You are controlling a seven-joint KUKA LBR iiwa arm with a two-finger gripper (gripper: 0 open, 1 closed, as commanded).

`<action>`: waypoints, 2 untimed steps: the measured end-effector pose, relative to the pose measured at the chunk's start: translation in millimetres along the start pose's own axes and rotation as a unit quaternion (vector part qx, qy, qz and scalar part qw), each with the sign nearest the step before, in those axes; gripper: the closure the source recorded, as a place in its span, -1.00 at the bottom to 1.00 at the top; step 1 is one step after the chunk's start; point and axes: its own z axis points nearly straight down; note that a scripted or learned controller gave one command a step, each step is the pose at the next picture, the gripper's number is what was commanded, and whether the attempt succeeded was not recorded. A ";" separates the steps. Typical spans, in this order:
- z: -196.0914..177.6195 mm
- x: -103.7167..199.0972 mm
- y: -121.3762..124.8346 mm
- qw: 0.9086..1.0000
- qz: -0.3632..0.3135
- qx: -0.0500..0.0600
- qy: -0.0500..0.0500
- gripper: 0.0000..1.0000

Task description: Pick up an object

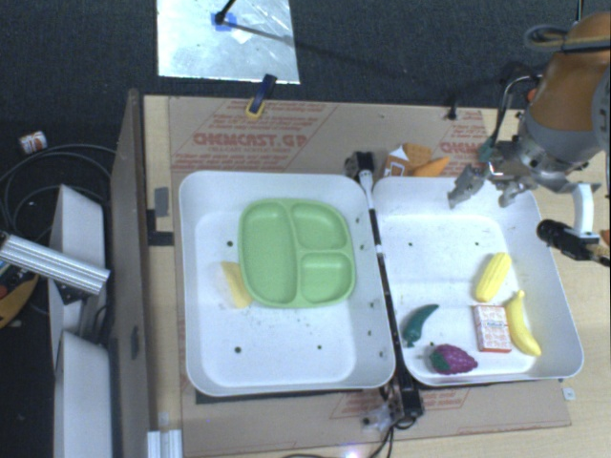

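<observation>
Corn cob in right bin, well below the released, empty pincer.

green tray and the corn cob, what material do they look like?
Green tray: looks like moulded plastic, matte to slightly satin, with one even colour and rounded compartment walls. Corn cob: probably plastic or rubber toy food, uniform yellow with soft sheen; too small to be sure.

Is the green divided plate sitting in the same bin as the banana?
No, the green divided plate lies in the left bin, while the banana lies in the right bin beside the corn cob.
</observation>
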 end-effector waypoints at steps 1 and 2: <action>140.0 -53.9 -45.7 1.000 0.005 0.003 0.001 -1.00; 67.4 -74.3 -71.8 1.000 0.002 -0.002 -0.001 -1.00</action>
